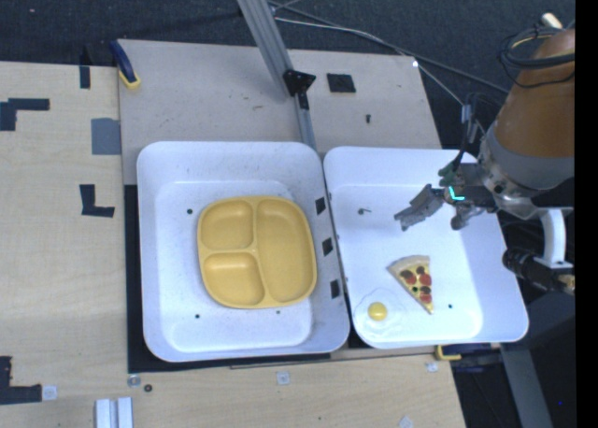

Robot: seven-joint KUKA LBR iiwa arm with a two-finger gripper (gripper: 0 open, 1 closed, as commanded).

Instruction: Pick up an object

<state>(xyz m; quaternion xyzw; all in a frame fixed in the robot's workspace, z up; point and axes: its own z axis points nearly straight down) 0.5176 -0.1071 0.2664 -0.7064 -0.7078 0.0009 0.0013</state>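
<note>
Two shallow white bins sit side by side on the bench: the left bin (168,230) holds a yellow divided plate (257,251) with three compartments, lying flat near its middle. In the right bin (486,267), a toy pizza slice (416,280) lies flat toward the bin's 6 o'clock side; its long axis runs roughly from 11 o'clock to 5 o'clock, with the wide crust edge at the upper left and the narrow tip pointing to about 5 o'clock. Red and dark toppings dot its upper face. Just off the slice at its 8 o'clock, near the bin's lower-left corner, rests a small fried egg toy (377,312), a yellow yolk on a white disc, close to the slice but apart from it. The gripper (437,210) hangs over the right bin at about 12 o'clock from the slice, well above it, with its two dark fingers spread apart and nothing between them, one finger (417,208) reaching toward 8 o'clock.
</note>
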